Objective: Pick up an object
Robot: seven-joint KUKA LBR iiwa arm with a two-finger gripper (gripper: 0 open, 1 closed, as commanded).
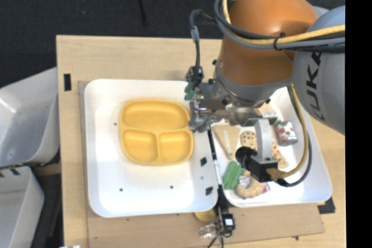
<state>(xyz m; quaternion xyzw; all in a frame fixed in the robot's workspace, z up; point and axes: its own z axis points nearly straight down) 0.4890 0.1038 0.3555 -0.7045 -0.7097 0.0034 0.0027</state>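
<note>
A yellow three-compartment plate lies in the left bin. The right bin holds several small items: a green piece, a dotted round cookie, a pale ring-shaped piece, a cream wedge and a red and white item. The arm's orange band and wrist hang over the right bin and hide much of it. My gripper sits low at the divider between the bins, by the plate's right edge. Nothing is seen held in it.
A thin dark rod runs along the divider between the bins. Bare wooden bench surrounds both bins. A small metal clip lies at the bench's front edge. White bin floor shows around the plate.
</note>
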